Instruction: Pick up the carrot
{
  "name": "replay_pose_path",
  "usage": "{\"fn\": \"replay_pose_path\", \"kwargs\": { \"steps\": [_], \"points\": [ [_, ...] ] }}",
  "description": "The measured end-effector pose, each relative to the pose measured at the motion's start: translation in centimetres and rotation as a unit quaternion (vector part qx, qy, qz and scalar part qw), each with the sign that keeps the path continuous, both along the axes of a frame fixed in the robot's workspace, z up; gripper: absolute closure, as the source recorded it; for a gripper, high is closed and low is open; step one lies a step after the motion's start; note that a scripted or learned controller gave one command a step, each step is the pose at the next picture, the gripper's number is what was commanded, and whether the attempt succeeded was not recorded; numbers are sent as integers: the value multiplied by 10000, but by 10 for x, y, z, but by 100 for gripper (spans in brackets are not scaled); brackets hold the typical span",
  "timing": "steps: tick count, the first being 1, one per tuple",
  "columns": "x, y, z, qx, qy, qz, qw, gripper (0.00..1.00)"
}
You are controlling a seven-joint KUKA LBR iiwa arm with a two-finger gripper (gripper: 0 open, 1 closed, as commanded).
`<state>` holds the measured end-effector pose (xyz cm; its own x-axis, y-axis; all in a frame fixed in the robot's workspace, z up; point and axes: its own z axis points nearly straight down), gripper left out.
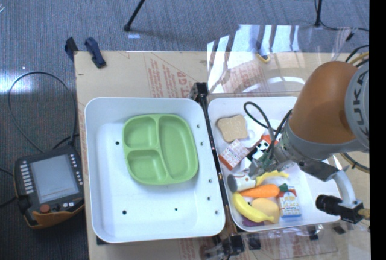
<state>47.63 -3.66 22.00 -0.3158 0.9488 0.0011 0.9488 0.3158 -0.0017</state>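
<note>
The orange carrot [263, 191] lies in the front part of the right bin [283, 99], its tip pointing left, between a yellow piece [272, 175] and a banana [249, 209]. My gripper [261, 163] hangs low over the bin's middle, just above and behind the carrot, with dark cables running to it. The arm's big orange band [325, 102] covers the bin's right side. Nothing shows as gripped.
The right bin also holds a toast slice [232, 127], a red packet [233, 154], a white cup [240, 181] and a small juice box [290, 203]. A green divided plate [161, 148] sits in the left bin [96, 132]. A teach pendant [51, 183] lies on the floor at left.
</note>
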Motion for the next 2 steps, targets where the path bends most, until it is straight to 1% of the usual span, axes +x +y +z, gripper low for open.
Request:
{"fn": "replay_pose_path", "kwargs": {
  "steps": [1, 2],
  "points": [
    [0, 0, 0, 1, 5, 1, 10000, 0],
    [-1, -17, -35, 9, 19, 1306, 9914, 0]
  ]
}}
